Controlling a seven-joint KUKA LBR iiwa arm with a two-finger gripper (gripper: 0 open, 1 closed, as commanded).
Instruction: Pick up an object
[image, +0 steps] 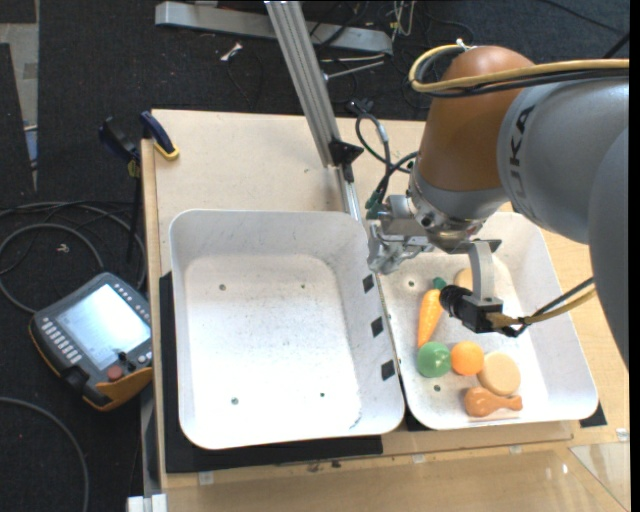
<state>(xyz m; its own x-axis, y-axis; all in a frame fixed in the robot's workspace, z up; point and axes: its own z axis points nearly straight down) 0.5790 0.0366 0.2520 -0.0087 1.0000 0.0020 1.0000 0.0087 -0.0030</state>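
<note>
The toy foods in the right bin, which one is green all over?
The green ball, between the carrot and the orange ball. The carrot is orange with only a green tip, and the rest are orange or tan.

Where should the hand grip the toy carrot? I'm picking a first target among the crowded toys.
Grip the carrot across its thicker middle, coming down from above. It lies flat and lengthwise, its long sides open, while the green ball crowds its lower tip.
</note>
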